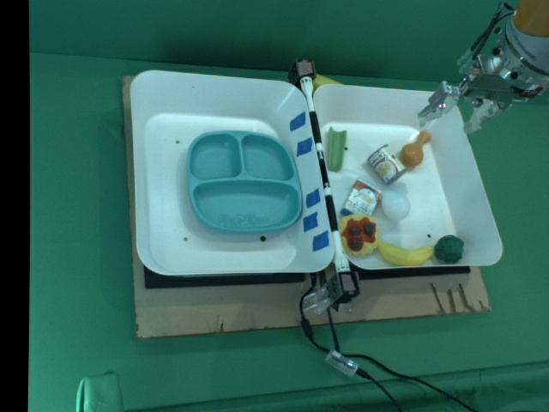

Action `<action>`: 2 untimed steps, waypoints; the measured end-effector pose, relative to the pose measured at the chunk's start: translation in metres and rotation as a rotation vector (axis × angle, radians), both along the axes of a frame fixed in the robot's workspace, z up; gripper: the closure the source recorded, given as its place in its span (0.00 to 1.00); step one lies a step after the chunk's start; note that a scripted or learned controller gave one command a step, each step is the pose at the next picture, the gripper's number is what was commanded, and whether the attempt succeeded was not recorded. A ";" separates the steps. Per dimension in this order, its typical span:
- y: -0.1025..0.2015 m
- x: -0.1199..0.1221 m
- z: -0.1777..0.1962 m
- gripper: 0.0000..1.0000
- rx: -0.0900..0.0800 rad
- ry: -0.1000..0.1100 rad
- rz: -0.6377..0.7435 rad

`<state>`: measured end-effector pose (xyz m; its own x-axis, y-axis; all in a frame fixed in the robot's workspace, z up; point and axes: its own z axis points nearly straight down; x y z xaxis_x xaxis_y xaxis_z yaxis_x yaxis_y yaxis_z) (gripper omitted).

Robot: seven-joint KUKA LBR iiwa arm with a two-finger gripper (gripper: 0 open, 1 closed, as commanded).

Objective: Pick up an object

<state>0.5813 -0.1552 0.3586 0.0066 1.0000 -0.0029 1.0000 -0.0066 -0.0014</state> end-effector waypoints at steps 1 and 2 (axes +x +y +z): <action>0.019 0.011 -0.158 0.00 -0.001 -0.006 0.001; 0.016 0.014 -0.142 1.00 -0.006 -0.020 -0.006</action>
<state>0.5950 -0.1396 0.2164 0.0123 0.9999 -0.0084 0.9997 -0.0121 0.0190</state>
